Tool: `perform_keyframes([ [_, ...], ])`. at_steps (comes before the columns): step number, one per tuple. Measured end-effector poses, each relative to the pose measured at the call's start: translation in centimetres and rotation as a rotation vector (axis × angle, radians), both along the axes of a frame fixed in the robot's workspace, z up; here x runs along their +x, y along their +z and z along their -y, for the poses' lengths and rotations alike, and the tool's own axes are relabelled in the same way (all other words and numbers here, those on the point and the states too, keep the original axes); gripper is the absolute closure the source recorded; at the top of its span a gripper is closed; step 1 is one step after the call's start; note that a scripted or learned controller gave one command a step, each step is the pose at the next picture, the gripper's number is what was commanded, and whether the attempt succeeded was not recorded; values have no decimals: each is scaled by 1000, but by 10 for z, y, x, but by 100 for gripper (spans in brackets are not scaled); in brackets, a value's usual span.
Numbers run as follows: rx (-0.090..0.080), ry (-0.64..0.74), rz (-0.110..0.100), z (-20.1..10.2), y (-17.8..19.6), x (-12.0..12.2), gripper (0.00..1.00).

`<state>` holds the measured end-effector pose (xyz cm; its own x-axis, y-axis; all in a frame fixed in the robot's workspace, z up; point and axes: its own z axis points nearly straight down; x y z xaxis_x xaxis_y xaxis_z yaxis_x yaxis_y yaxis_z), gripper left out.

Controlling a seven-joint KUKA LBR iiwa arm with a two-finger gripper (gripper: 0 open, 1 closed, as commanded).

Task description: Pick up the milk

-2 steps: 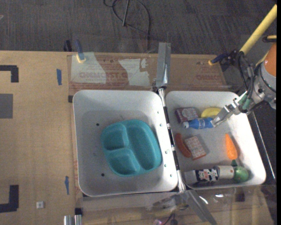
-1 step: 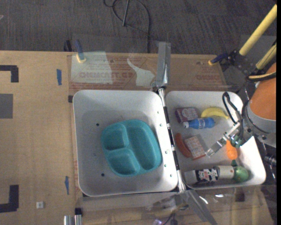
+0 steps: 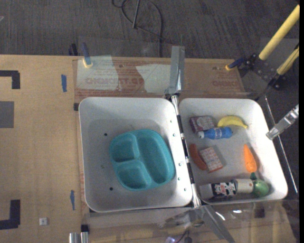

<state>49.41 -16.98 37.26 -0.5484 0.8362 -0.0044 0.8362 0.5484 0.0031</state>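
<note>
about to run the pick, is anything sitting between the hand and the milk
Nothing visible lies on top of the milk bottle, which rests on its side along the near wall of the right bin. A green fruit touches its cap end, and the carrot lies just behind. The hand sits at the bin's right rim.

This looks like a robotics lab or test cell, not a home. A plywood table [image 3: 38, 142] carries two shallow white bins [image 3: 90, 114] fixed side by side, with black corner markers [image 3: 12, 78] and blue tape strips [image 3: 63, 83] on its surface. Dark carpet [image 3: 57, 23] with loose cables [image 3: 142, 14] lies at the far side, and yellow-handled clamps [image 3: 280, 33] stand far right. Toy food fills the right bin.
</note>
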Motion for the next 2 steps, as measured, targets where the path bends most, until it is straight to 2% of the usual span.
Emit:
perform_keyframes([
  [1, 2, -207, -3, -37, -139, -14, 0],
  [2, 2, -343, -2, -4, -61, -6, 0],
])
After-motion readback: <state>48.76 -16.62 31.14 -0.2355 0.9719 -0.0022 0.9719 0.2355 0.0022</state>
